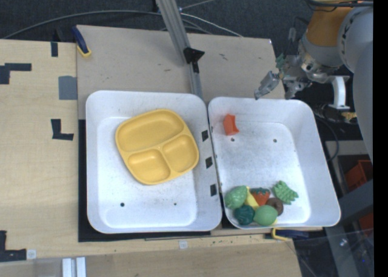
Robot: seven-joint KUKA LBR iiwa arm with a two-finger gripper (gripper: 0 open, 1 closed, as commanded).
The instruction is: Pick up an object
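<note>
A pale wooden table [36, 148] is carrying two white bins, the claw [276, 82] is hovering released and bare beyond the right bin's [315, 142] far rim, and, dropping toward the crowded near-corner toy pile [260, 204], it is risking pinching several pieces and slipping.

Even, bright light is cast from above; shadows are kept faint, and slight softness is seen throughout.
</note>
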